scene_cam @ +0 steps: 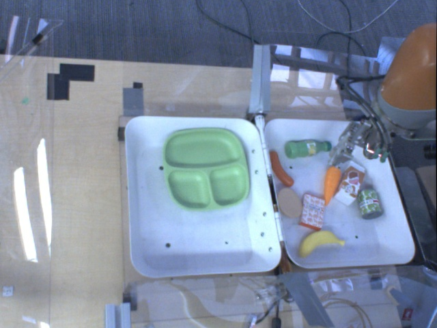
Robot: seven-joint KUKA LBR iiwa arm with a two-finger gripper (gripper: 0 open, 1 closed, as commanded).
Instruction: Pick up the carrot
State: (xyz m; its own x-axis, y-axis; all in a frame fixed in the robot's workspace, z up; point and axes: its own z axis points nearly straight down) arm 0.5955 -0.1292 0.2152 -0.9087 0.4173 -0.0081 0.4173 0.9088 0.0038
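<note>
carrot mid right bin, items close around | end effector just above; finger state unclear

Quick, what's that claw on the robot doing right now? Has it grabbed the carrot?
Gripper: just above the top end of the carrot in the right bin; whether it is open, closed or gripping cannot be told.

Carrot is boxed in pretty tight: small carton touching its right side, red packet just below-left, green bottle above-left. Open floor sits between the carrot and sausage, and near the banana.
</note>
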